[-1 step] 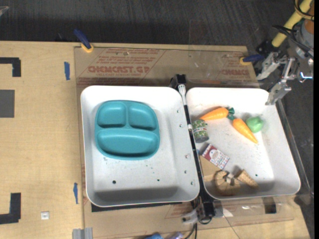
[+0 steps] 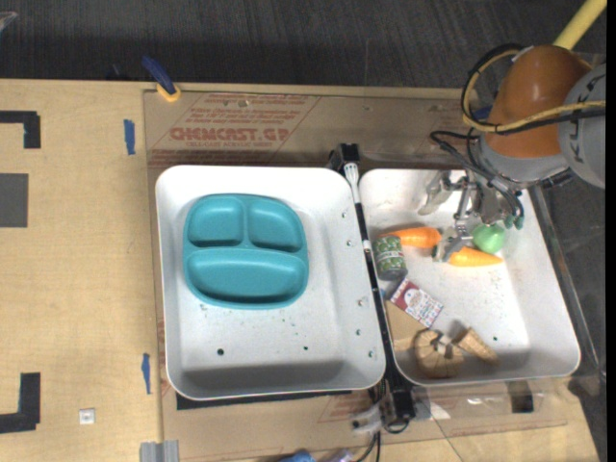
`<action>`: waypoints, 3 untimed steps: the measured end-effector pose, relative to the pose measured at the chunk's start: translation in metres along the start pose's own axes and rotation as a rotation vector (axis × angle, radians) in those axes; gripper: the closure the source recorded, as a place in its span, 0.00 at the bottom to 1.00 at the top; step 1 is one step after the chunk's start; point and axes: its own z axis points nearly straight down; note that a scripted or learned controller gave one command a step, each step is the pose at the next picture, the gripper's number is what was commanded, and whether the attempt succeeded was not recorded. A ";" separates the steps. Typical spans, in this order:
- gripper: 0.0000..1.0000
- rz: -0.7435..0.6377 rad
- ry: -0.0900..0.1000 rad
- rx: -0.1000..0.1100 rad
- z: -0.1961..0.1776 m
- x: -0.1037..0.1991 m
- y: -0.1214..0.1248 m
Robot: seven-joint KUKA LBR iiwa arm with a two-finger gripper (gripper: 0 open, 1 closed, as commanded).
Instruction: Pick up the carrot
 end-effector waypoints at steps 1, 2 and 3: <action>0.00 0.060 -0.015 0.005 0.020 0.047 0.040; 0.00 0.279 -0.017 0.004 0.019 0.102 0.031; 1.00 0.281 -0.035 0.008 0.005 0.096 0.028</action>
